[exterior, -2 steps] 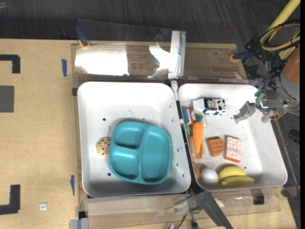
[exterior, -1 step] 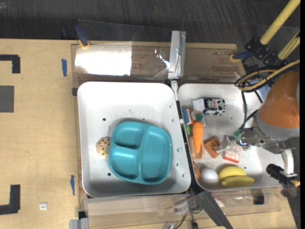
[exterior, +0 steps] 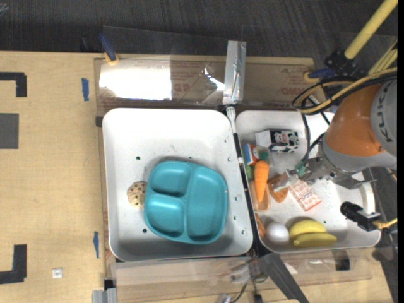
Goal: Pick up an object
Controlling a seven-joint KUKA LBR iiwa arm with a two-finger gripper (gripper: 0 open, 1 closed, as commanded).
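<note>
My gripper (exterior: 299,170) reaches in from the right over the middle of the right bin (exterior: 363,237). Its tip is low, just above a crinkly red-and-white packet (exterior: 305,196) and beside an orange-brown wrapped piece (exterior: 278,189). A carrot (exterior: 260,181) lies upright along the bin's left side. At the front lie a yellow banana (exterior: 310,231) and a white egg-like ball (exterior: 277,233). A small black-and-white box (exterior: 283,139) sits at the back.
The left bin (exterior: 126,131) bears a teal divided plate (exterior: 187,201) with a speckled cookie (exterior: 135,194) at its left edge. A clear plastic sheet (exterior: 164,81) stands behind the bins. Cables and a yellow pole (exterior: 372,19) lie at the far right.
</note>
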